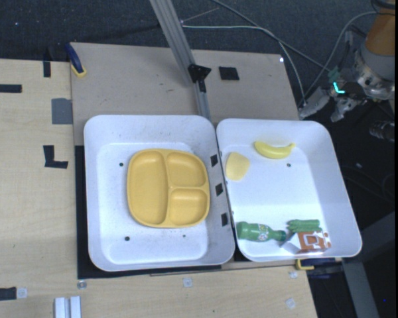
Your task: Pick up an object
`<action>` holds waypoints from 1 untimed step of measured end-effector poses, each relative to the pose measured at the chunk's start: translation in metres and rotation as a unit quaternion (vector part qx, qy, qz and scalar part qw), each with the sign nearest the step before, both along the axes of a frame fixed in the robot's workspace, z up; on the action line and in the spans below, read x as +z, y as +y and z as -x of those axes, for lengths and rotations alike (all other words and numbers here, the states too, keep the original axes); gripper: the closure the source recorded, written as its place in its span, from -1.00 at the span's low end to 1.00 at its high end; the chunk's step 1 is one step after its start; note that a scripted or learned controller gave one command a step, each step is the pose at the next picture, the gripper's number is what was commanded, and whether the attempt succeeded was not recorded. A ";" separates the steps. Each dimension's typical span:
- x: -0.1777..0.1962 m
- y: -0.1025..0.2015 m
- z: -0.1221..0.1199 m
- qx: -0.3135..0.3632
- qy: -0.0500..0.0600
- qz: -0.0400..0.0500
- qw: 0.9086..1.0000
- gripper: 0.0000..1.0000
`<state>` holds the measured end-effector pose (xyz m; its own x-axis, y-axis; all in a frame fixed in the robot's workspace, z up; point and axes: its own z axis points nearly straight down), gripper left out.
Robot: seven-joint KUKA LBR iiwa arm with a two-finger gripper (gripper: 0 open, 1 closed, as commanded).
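Lying in the right bin (338, 191), the banana (273, 150), pale yellow piece (237, 166), green bottle (257, 231) and small carton (308, 236) all sit untouched; we judge the pick not begun, our gripper (337, 99) parked off the bin's far corner, grip unreadable

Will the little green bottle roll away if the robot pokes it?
Probably. The green bottle lies on its side in the right bin, and it looks round, so a poke may roll it. It looks small, likely light.
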<state>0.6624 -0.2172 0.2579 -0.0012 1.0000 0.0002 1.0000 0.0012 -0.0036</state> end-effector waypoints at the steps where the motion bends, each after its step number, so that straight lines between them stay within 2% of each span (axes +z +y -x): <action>1: 0.002 0.000 -0.001 0.000 -0.001 0.000 1.000 -1.00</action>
